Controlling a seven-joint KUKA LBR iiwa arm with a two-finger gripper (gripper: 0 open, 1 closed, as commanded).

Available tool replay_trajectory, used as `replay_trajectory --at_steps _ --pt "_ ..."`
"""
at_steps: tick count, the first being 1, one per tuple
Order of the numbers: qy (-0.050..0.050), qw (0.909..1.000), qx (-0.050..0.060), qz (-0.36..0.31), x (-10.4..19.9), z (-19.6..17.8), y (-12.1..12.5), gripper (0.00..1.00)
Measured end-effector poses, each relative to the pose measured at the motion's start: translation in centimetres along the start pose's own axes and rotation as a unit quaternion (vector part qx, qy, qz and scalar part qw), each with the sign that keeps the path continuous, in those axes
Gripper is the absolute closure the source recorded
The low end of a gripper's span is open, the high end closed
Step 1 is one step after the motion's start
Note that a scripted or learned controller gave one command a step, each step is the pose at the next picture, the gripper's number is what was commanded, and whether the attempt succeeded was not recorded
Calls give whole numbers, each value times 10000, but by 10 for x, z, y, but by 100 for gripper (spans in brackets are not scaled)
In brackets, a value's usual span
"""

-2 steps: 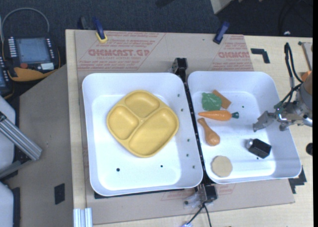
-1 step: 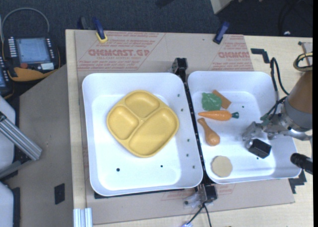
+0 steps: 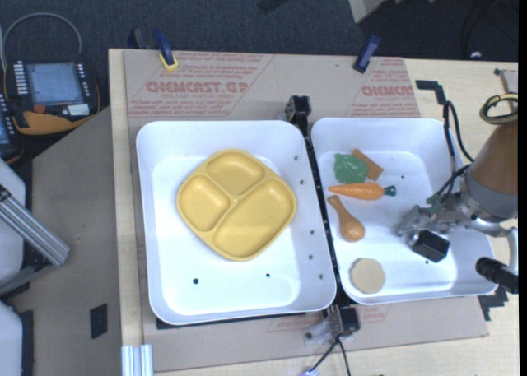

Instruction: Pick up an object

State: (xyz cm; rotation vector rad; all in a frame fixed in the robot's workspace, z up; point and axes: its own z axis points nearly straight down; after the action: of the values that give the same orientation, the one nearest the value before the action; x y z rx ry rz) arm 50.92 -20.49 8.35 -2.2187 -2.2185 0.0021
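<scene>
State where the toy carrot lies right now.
The carrot lies in the right bin, just below the green leaf and above the drumstick.

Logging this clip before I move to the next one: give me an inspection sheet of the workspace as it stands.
Surface: cardboard-topped bench bearing left bin and right bin.
Job's things: in the right bin, carrot, green leafy piece, drumstick-shaped piece, round tan disc.
Clutter: yellow divided plate in the left bin.
Grippers: end effector low in the right bin, right of the food; finger state unclear.
Cables: black cable along the arm.
Surroundings: handheld control unit at left; dark floor.
</scene>
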Motion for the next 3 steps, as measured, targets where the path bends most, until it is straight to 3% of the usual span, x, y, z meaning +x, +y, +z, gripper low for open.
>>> replay_trajectory --at_steps 1,3 --pt "-13 10000 -22 3 -1 -12 1 100" --pt "-25 10000 -56 -12 5 -128 0 100"
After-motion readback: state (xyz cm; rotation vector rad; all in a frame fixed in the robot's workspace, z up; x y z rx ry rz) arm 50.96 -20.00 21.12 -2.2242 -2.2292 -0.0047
